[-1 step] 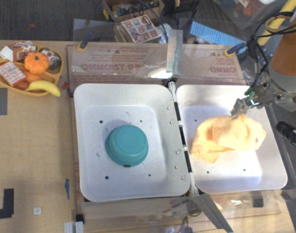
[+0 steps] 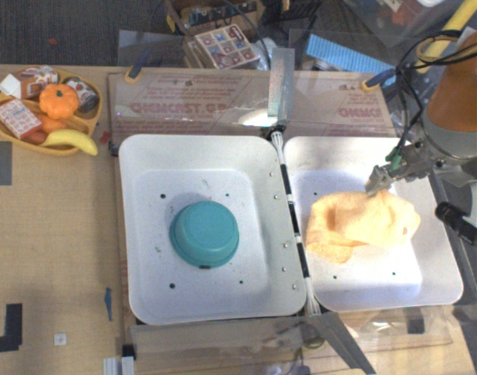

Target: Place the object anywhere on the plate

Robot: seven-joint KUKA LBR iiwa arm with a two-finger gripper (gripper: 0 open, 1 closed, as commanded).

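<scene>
A crumpled yellow cloth (image 2: pixel 360 223) lies in the right bin (image 2: pixel 434 287), near its middle. A teal plate (image 2: pixel 205 233), seen as a round upturned dish, sits in the middle of the left bin (image 2: pixel 145 170). My gripper (image 2: pixel 379 180) hangs over the right bin, its tip at the cloth's upper right edge. The tip touches or nearly touches the cloth; I cannot tell whether any fabric is between the fingers.
A bowl of toy fruit (image 2: pixel 44 112) with a banana and an orange sits on the bench at the far left. Clear panels stand behind both bins. A metal divider (image 2: pixel 292 209) separates the bins. Cables hang beside the arm at the right.
</scene>
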